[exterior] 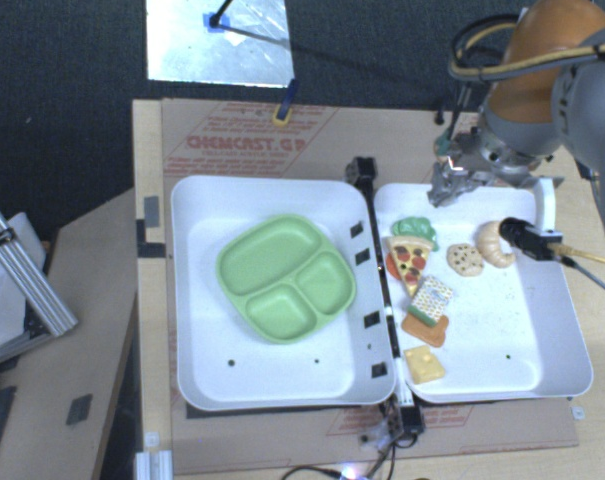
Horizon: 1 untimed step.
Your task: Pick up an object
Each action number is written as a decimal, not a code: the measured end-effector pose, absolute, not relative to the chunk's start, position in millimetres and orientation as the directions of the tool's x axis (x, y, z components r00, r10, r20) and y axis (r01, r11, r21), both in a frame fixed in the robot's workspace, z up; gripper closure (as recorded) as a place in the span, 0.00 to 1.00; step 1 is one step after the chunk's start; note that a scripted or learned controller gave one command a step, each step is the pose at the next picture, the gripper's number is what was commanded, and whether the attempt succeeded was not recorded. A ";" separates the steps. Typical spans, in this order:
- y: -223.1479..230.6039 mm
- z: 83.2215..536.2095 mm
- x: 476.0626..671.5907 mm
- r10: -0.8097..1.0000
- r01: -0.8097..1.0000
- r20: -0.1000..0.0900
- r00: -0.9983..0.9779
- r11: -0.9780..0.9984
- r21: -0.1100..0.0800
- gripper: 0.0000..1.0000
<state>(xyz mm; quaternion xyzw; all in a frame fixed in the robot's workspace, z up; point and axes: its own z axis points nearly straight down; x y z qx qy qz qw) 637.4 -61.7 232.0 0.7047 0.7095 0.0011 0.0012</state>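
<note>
Several toy foods (pixel 422 288) lie below gripper (pixel 449 186), beside divided plate (pixel 285 278).

A brown cardboard sheet (pixel 244 140) with red print lies on the table (pixel 92 268) beneath two shallow white bins set side by side, the left bin (pixel 197 368) and the right bin (pixel 557 348), touching along a black divider (pixel 374 268) fitted with small black clips. A shiny silver sheet (pixel 217 28) lies beyond the cardboard at the far side on dark carpet (pixel 52 78), with a small blue piece (pixel 217 22) and a thin dark rod on it. At the left edge stands a metal frame rail (pixel 17 268), and cables (pixel 352 463) trail at the near edge below the bins.
</note>
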 end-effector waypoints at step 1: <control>-72.5 218.0 631.3 1.000 1.000 -0.001 -0.001 0.001 0.002 1.00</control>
